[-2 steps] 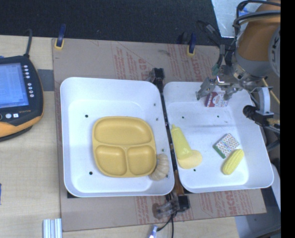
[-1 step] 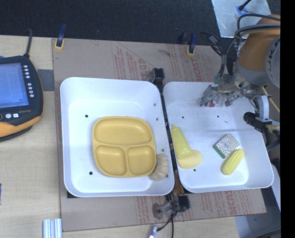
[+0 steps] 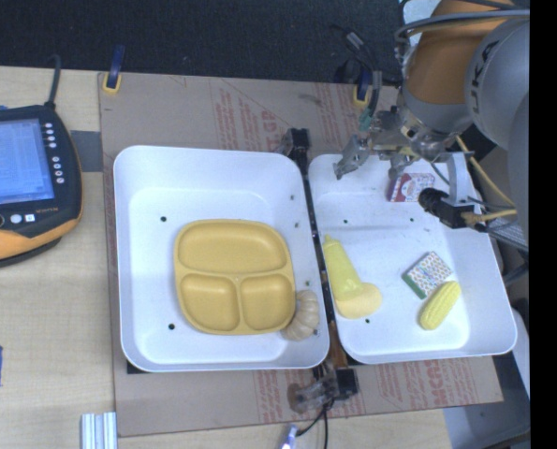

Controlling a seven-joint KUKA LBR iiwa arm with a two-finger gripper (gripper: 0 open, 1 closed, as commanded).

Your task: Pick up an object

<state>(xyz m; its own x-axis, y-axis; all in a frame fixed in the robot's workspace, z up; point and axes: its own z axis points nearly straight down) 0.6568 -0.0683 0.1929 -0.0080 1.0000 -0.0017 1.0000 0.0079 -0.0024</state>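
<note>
- The gripper [image 3: 366, 165] hangs over the far end of the right bin [image 3: 489, 344]. Its claw is spread and nothing sits between the fingers.
- Just beside it, toward the arm, a small red-and-white packet [image 3: 404, 187] lies on the bin floor. Its print is too small to read.
- Nearer the camera in the same bin lie three more things:
  - a yellow block [image 3: 349, 281] along the left wall;
  - a green-and-white checked box [image 3: 427, 272];
  - a yellow toy corn cob [image 3: 439, 305], touching that box's near corner.
- In the left bin [image 3: 133, 251] there is a yellow divided plate [image 3: 233, 276], with a beige shell-like piece [image 3: 304, 316] against its near right corner.
- Both bins stand on a cardboard sheet [image 3: 212, 110] with faint red printing that is not legible.
- The cardboard lies on a pale wooden bench [image 3: 35, 344].
- Blue clamps [image 3: 114, 68] hold the sheet's far edge.
- At the left of the bench lies a handheld control tablet [image 3: 21, 181] in grey and orange. Its screen is lit, but the text is unreadable.
- Beyond the bench is dark carpet [image 3: 212, 17].
</note>
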